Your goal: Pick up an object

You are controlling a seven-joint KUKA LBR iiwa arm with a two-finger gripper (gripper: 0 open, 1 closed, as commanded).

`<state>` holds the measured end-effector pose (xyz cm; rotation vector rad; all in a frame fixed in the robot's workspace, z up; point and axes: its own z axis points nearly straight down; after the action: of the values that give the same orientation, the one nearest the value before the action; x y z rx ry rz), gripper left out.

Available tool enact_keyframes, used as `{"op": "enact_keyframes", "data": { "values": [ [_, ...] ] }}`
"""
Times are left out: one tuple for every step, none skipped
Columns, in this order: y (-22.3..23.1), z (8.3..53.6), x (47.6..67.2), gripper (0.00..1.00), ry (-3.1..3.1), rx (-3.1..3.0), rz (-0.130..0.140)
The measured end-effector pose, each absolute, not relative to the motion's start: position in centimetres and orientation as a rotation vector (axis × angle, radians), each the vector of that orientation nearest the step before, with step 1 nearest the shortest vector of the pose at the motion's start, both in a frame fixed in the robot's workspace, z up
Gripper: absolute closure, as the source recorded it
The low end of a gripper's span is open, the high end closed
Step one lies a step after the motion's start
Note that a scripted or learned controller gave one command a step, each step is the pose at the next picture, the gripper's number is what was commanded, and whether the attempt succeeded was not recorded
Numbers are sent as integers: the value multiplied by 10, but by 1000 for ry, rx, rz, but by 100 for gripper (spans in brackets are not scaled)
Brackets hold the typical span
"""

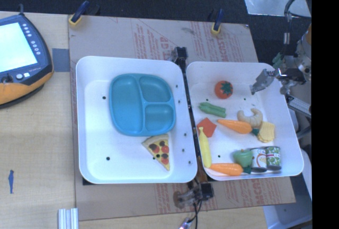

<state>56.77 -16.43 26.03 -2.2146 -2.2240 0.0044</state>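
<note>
Here the gripper (263, 81) hangs over the upper right corner of the right bin (241, 69), reaching in from the right edge of the camera view; whether it is parted or pressed together cannot be told at this angle, and nothing is seen held in it. Just to its left, and well apart from it, sits a red tomato (223, 89). Below and to the left of the gripper lie a green bean pod (212, 109), a beige knobbly piece (250, 115) and an orange carrot (234, 126), the carrot touching a pale yellow corn piece (266, 131) at its right end. Further down from the gripper are a small red block (207, 127), a yellow banana (204, 147) lying along the bin's left wall, a second carrot (225, 169) at the lower rim, a green pepper (243, 158) and a labelled can (267, 159) on its side. Far to the left of the gripper, in the left bin (87, 116), a blue divided plate (142, 104) lies flat with a pizza slice (158, 149) just below its lower right edge. A tablet in an orange case (21, 61) rests on the bench at the far left.
</note>
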Motion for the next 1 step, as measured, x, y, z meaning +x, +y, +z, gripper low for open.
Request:
{"op": "enact_keyframes", "data": {
  "values": [
    [-104,148,578,0,-2225,-2211,8]
  ]
}}
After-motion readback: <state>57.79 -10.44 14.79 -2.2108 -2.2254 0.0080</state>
